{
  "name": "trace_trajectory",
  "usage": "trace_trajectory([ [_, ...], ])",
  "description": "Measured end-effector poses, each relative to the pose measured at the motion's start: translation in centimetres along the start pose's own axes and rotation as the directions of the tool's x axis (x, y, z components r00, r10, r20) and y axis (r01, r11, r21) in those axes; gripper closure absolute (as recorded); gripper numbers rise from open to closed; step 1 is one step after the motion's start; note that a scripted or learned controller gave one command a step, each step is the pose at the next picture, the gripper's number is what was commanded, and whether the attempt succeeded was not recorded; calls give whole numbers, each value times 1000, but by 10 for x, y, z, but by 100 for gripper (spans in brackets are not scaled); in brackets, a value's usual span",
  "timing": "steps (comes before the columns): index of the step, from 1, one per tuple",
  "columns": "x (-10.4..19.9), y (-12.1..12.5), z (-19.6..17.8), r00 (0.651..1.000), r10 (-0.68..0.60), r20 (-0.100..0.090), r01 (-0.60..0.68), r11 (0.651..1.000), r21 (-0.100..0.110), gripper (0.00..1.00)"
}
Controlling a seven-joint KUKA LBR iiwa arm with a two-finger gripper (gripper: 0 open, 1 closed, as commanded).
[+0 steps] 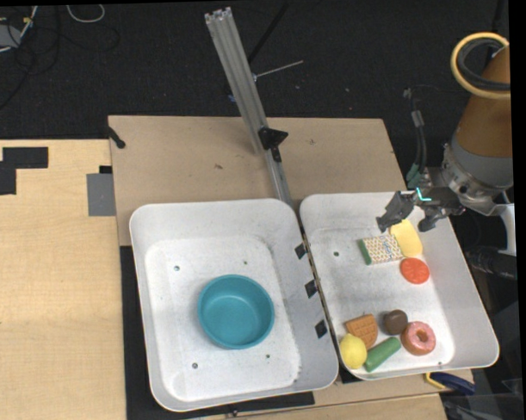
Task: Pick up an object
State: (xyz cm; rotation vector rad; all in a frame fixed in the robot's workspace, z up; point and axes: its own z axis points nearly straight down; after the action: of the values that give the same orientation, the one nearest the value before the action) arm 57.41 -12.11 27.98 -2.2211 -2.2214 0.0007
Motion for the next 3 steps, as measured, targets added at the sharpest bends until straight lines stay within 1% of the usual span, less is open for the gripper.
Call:
trace_trajectory([
  [1, 0, 0, 0, 1000, 0, 0, 0, 1000, 0, 0],
  [2, 7, -4, 60, 1000, -1, -1, 1, 1000, 5, 0],
  [3, 10, 0, 104, 1000, -1, -1, 1, 1000, 4, 0],
])
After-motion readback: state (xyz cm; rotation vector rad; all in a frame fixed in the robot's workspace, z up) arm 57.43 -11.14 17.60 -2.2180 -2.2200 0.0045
